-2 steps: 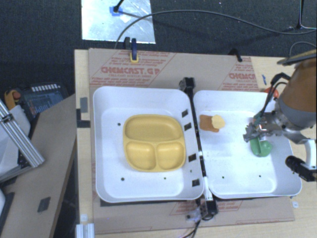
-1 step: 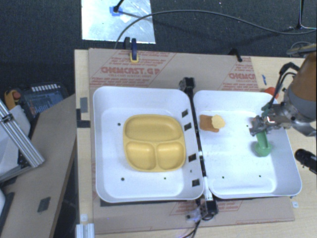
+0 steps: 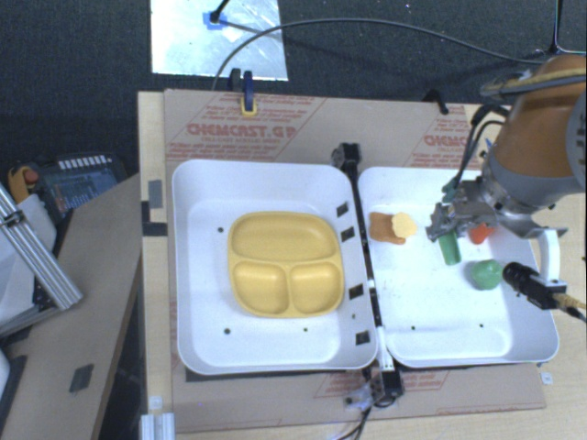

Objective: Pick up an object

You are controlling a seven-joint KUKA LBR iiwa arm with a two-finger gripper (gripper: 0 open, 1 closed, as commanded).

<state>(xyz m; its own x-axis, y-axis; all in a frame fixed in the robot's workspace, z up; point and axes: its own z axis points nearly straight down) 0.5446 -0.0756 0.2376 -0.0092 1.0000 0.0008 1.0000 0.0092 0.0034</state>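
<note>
The gripper [image 3: 447,232], whose grip state cannot be told, sits at the green cylinder [image 3: 448,248]; it should center on that 1 object, avoiding the green ball [image 3: 484,273].

Green cylinder [image 3: 448,248] tilted in right bin, green ball [image 3: 484,273] near, orange-yellow toy [image 3: 392,227] left.

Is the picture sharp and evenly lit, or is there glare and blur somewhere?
In the camera view the light is soft and even; the white bins look bright but keep their detail, the silver sheet at the top shows patchy glare, and the arm at the right edge looks slightly blurred.
</note>
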